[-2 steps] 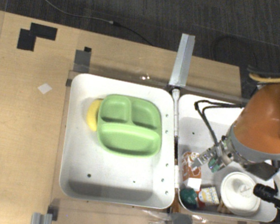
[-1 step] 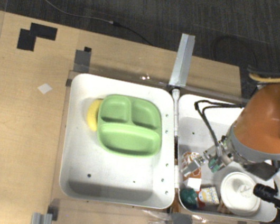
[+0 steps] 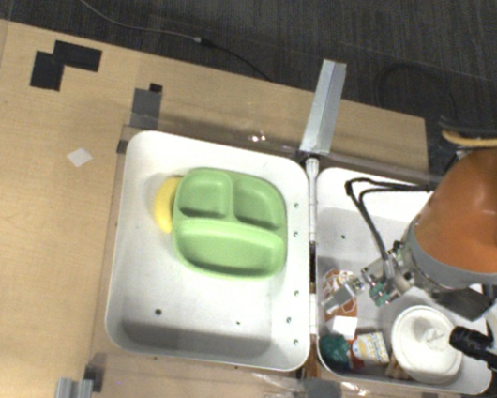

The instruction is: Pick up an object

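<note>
My gripper [image 3: 376,285] is low in the right bin [image 3: 351,211], under the orange band of the arm [image 3: 473,219]. It hangs just right of a small shiny packet with red and white marks [image 3: 339,291]. A teal round object [image 3: 333,350] and a small brown and white box [image 3: 371,348] lie at that bin's front edge, below the gripper. Nothing shows clearly between the fingers. In the left bin [image 3: 199,318] lies a green divided plate [image 3: 228,221], with a yellow object [image 3: 164,204] poking out from under its left side.
A white round part of the arm [image 3: 426,341] sits at the right bin's front right. A black cable [image 3: 369,219] loops across the right bin's back. The metal divider post [image 3: 323,111] stands between the bins at the back.
</note>
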Tool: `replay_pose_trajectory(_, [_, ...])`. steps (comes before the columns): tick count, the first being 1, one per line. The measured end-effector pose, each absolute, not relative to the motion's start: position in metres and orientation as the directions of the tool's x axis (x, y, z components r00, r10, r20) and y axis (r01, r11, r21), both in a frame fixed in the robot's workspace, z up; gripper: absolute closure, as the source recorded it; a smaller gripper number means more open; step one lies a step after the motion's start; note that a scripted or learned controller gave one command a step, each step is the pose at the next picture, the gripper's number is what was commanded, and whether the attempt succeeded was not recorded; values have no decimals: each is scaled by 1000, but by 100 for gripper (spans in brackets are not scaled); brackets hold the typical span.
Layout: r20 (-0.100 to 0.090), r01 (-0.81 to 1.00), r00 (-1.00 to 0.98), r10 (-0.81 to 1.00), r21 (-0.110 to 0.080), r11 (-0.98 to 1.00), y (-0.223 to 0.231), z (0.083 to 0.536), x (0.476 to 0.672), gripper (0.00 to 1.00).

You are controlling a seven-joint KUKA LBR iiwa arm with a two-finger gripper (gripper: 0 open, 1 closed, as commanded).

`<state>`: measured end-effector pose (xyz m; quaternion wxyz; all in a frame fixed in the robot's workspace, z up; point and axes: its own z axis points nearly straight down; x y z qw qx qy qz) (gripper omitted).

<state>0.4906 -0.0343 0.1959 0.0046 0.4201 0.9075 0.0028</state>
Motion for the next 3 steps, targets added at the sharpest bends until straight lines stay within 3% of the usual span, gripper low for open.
replay_pose_trajectory(1, [-6, 762, -647, 762, 9, 647, -34, 196, 491, 0])
replay_pose_trajectory(2, [-3, 770, -638, 770, 5, 638, 15, 214, 503, 0])
replay_pose_trajectory(3, [-5, 561, -828, 561, 4, 828, -19, 185, 492, 0])
